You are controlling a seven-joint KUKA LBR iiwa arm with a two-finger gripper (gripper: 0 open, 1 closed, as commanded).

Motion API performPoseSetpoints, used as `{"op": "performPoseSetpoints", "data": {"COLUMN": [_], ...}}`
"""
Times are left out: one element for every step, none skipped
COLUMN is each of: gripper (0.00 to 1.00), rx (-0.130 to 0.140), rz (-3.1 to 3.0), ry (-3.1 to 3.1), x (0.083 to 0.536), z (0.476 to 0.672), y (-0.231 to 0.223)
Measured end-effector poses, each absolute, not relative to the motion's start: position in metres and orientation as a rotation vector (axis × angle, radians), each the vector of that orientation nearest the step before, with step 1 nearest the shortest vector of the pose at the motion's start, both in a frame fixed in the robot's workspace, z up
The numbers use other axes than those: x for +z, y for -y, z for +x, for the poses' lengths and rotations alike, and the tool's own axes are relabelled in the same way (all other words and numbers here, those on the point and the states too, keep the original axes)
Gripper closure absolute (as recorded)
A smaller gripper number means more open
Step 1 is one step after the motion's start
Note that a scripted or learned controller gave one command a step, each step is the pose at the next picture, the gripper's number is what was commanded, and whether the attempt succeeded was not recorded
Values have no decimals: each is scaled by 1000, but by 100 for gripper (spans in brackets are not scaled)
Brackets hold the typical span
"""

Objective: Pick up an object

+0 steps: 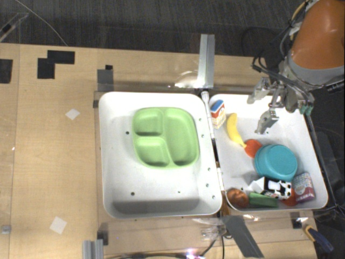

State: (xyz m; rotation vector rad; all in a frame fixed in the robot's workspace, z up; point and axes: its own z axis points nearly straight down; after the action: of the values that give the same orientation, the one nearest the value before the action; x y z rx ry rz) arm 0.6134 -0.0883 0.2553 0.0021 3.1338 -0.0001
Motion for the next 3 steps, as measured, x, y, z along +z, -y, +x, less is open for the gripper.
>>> {"op": "performPoseSetpoints", "data": {"gripper": [0,0,0], "rx": [2,2,1], "rz": [-26,307,424], "ry": [-3145,-3112,-3091], "x": [112,90,90], "z": [593,565,529], "y": [89,96,93]}}
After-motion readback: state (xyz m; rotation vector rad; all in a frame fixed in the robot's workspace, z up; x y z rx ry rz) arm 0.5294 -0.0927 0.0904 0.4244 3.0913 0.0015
